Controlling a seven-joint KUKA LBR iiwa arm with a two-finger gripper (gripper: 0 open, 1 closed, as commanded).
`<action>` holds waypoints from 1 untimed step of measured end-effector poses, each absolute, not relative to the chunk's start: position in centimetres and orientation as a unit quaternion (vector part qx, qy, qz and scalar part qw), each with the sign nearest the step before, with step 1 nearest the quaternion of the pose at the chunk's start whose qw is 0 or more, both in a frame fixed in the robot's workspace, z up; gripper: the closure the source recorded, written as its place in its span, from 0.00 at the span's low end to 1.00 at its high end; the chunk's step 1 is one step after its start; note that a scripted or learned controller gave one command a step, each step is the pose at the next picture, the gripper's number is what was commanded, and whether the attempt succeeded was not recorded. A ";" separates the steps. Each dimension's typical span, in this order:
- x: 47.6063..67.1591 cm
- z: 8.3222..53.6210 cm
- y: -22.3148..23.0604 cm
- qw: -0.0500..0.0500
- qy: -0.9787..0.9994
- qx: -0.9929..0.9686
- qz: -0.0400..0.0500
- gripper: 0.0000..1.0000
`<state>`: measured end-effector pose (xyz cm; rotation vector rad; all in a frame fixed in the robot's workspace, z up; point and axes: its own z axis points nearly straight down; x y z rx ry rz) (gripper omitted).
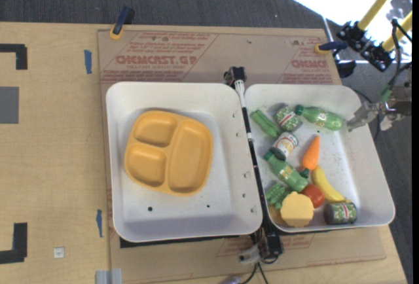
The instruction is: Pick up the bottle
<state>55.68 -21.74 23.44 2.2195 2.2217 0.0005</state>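
Gripper [364,118] hovering at right bin's [373,165] far right edge, finger state impossible to tell. Green bottle [319,117] just beside. Best: centre over bottle's body, descend straight, avoid can [287,117].

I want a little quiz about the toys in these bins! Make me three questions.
1. True or false: the yellow tray sits in the left bin.
2. Which lies right beside the carrot? A) banana B) blue clamp C) yellow tray
3. Fill in: the green bottle lies near the ___ edge of the right bin.

Key: 1 true. 2 A. 3 far. The gripper is at that bin's right rim, next to the green bottle, holding nothing.
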 end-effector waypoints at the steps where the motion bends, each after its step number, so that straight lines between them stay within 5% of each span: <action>1: 61.3 19.7 -22.3 0.001 0.716 0.698 0.000 0.00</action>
